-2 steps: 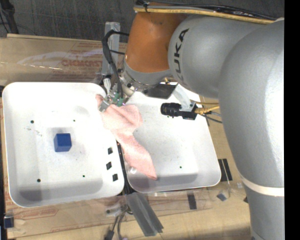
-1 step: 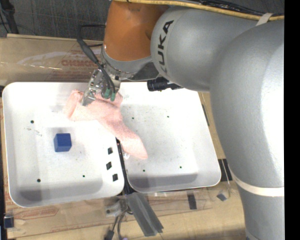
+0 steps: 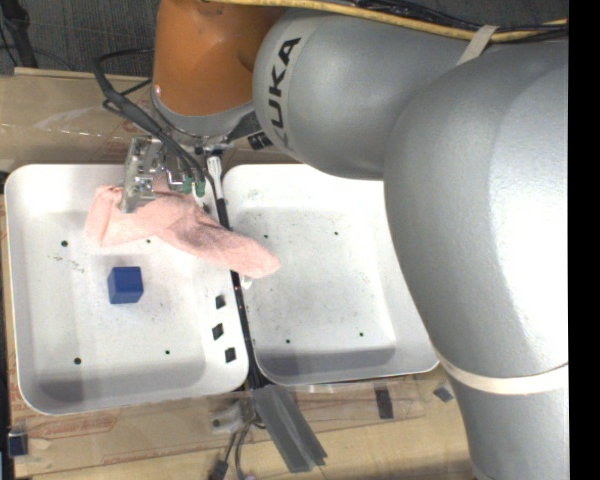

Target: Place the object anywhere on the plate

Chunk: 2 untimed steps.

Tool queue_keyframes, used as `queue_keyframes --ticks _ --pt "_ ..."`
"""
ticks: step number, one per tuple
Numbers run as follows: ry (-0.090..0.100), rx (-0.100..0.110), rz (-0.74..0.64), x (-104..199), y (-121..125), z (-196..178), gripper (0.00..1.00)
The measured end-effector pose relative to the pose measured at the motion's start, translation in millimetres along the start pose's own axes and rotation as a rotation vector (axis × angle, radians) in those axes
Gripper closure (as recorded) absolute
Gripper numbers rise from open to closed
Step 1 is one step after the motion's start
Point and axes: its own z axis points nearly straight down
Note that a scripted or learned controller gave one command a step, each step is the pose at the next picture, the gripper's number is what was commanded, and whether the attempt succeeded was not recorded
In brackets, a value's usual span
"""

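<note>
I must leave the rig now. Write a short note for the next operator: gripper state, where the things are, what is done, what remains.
Gripper: low over the far part of the left bin, at the pink cloth; whether it grips anything cannot be told.
Pink cloth: spread in the far part of the left bin, one end lying over the divide into the right bin.
Blue cube: on the left bin floor, apart from the cloth, untouched.
Done: nothing placed; I see no plate.
Left: secure the object and put it on the plate.
</note>
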Motion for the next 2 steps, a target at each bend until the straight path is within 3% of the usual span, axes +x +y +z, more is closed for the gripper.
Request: queue_keyframes --ticks 1,2 --pt "-0.001 0.000 -0.003 -11.8 50.7 -8.8 1.00" --pt "-0.001 0.000 -0.003 -11.9 50.5 -9.0 0.00"
